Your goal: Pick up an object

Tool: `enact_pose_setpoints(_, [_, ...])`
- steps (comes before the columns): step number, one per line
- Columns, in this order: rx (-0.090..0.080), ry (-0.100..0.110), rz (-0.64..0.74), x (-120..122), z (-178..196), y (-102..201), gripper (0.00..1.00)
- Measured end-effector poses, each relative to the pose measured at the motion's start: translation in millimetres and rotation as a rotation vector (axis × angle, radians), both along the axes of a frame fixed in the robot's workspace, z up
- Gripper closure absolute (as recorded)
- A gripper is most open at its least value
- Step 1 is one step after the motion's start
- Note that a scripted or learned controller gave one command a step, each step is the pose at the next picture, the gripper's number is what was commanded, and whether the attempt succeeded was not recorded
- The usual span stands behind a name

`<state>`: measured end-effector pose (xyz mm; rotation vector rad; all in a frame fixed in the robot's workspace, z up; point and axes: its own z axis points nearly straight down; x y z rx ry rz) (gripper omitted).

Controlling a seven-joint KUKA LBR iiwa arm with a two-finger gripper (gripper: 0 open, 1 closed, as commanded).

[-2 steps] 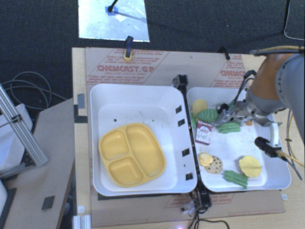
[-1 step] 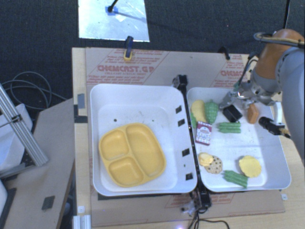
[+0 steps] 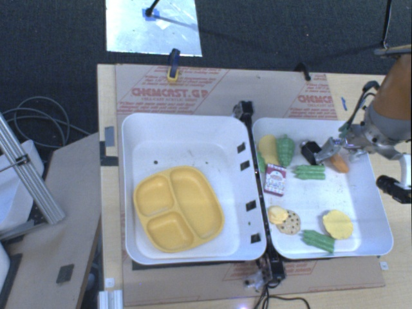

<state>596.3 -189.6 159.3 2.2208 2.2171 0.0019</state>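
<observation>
Smooth, glossy white plastic on both bins [image 3: 193,124]. Matt yellow plastic for the divided tray [image 3: 178,208]. Printed brown cardboard lining the worktop [image 3: 212,89]. Shiny, scuffed metal sheet [image 3: 153,18] behind, dark rough carpet [image 3: 51,44] underneath. Printed paper on the small red packet [image 3: 275,179].

Two bins [image 3: 187,131], one tray [image 3: 177,208], eight toys [image 3: 309,172]
</observation>
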Motion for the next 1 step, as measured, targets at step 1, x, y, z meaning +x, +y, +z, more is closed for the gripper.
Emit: enact_pose_setpoints(1, [0.001,0.006,-0.001,-67.6,0.8,-10.6,0.0])
